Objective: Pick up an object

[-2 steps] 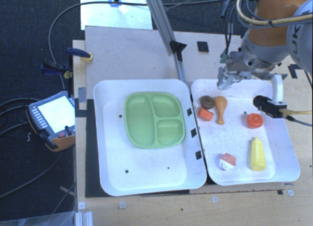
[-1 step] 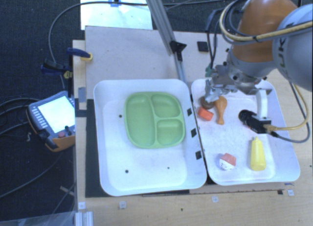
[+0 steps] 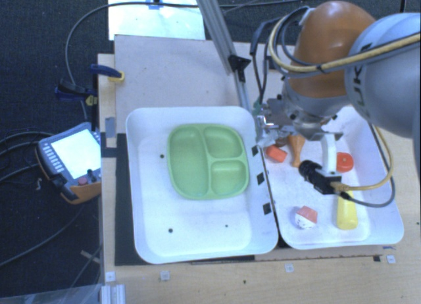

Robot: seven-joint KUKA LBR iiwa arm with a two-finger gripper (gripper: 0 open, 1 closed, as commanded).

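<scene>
The arm (image 3: 342, 59) reaches in from 3 o'clock and hangs over the upper part of the right bin (image 3: 378, 230), its gripper (image 3: 289, 139) low near that bin's 10 o'clock corner, though whether it is open, closed or gripping anything cannot be told. Just below it lie an orange carrot-like piece (image 3: 297, 146) and a small red-orange piece (image 3: 276, 154), with a red round piece (image 3: 345, 162) toward 3 o'clock, a yellow piece (image 3: 346, 212) and a white-and-red piece (image 3: 305, 217) toward 6 o'clock. The left bin (image 3: 151, 230) holds a green divided plate (image 3: 208, 161) above its middle.
</scene>
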